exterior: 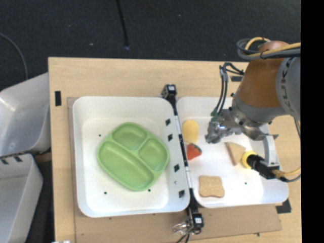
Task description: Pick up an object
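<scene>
In the right bin (255, 195) lie several small items: a yellow rounded piece (190, 130) near the divider, a red strawberry-like piece (193, 151) just below it, a tan slice of bread (211, 186) toward the front, and a pale wedge (234, 151) to the right. My gripper (216, 133) hangs over the middle of this bin, between the yellow piece and the wedge, right of the strawberry. Nothing shows between its fingers.
The left bin (91, 196) bears a green divided plate (133, 156). A yellow and black connector (255, 162) on the arm sits low over the right bin beside the wedge. Cables loop above the orange wrist band (260, 82). A black clip (169, 91) tops the divider.
</scene>
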Controlling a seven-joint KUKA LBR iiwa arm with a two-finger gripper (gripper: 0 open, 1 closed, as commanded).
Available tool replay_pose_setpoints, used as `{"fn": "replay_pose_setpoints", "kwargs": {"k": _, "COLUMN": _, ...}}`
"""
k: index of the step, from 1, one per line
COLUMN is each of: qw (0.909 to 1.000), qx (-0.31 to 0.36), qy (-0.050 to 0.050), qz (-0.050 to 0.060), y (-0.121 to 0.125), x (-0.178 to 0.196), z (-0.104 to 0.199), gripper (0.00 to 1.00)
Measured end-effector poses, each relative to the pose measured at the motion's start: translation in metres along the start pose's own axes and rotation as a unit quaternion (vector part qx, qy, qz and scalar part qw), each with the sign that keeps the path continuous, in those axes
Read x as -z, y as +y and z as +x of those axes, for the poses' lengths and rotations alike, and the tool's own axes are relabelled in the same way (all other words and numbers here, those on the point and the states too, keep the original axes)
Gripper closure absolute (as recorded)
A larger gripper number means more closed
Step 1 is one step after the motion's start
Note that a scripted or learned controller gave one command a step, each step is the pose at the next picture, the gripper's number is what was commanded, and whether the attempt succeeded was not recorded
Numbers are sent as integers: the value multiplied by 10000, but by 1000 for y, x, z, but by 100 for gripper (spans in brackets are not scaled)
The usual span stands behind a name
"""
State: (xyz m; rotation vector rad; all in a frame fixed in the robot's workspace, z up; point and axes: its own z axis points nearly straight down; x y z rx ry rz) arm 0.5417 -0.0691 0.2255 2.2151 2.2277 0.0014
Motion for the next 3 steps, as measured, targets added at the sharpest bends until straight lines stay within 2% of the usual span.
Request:
{"fn": "replay_pose_setpoints", "kwargs": {"k": 1, "qw": 10000, "qx": 11, "qy": 5, "qz": -12, "y": -7, "x": 14, "z": 55, "gripper": 100}}
{"fn": "replay_pose_setpoints", "kwargs": {"k": 2, "qw": 10000, "qx": 9, "qy": 6, "qz": 6, "y": -21, "x": 11, "z": 109, "gripper": 100}}
{"fn": "replay_pose_setpoints", "kwargs": {"k": 3, "qw": 10000, "qx": 4, "qy": 1, "qz": 14, "y": -24, "x": 4, "z": 157, "gripper": 100}}
